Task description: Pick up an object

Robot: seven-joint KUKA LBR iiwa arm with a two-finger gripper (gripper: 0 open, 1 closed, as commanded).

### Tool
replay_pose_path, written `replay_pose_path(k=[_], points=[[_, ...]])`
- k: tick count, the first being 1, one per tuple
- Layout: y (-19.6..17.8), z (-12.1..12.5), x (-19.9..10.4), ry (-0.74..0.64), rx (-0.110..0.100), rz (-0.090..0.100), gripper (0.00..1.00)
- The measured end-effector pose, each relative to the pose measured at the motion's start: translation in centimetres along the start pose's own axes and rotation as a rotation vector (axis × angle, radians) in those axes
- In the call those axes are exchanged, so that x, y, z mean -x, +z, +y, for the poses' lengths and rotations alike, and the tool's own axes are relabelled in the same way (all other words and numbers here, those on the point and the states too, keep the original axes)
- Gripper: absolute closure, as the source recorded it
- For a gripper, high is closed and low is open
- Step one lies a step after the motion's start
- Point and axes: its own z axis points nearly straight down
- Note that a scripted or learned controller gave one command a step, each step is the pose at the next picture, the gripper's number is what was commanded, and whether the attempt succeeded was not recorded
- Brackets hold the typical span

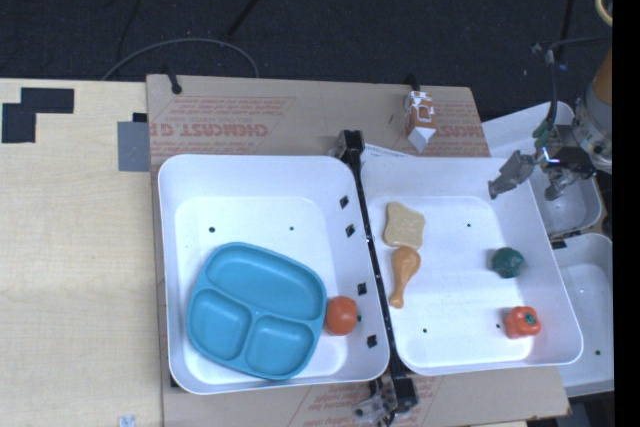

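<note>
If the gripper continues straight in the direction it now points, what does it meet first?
The gripper points left and slightly down, so probably the right bin's white floor, short of the toast. Its height is unclear.

Two white bins side by side on the table point(70, 245), left bin point(250, 177) with blue divided plate point(255, 311) and orange ball point(341, 315), right bin point(455, 215) with toast point(404, 226), drumstick point(403, 275), green lump point(507, 262), orange tomato point(521, 321), gripper point(545, 170) above its right rim.

glossy plastic blue tray point(256, 312), white bins point(250, 177); matt cardboard point(300, 120).
</note>
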Motion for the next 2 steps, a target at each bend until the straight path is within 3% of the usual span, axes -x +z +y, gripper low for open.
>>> replay_pose_path(k=[1,2], points=[[-0.8,0.2,-0.1,-0.003,0.012,-0.002,0.00],[4.2,0.6,0.8,-0.002,0.009,-0.002,0.00]])
